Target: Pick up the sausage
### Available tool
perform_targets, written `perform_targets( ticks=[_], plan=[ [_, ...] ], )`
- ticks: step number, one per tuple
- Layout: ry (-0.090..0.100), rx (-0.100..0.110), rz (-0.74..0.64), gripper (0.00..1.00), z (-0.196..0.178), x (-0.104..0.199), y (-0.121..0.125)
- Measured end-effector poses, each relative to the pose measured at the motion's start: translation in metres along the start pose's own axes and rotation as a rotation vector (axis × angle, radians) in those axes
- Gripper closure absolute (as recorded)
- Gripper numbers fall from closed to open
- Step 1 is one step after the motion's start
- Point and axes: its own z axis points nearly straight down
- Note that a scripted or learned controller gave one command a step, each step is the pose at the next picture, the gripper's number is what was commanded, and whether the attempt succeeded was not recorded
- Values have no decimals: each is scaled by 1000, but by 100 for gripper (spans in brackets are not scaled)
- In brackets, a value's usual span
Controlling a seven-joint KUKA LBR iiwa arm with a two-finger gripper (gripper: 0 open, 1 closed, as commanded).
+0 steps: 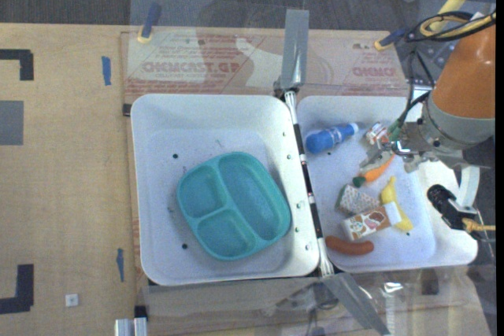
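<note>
You see sausage (pixel 350 245) lying flat at near edge of right bin (pixel 449 244), just below small carton (pixel 367 223). Pincer (pixel 403 144) sits over far right part of that bin, well apart from sausage; you cannot tell whether it is spread or pressed together. Blue bottle (pixel 328 138), carrot (pixel 376 169) and banana (pixel 394 204) lie in same bin. Teal divided plate (pixel 232 204) rests in left bin (pixel 157 122). Desk (pixel 63 169) is tan.
</note>
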Motion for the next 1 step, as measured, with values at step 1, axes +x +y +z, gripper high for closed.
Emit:
perform_targets(
  ticks=[1],
  plan=[
    [-3, -4, -194, 0, 95, -29, 64]
  ],
)
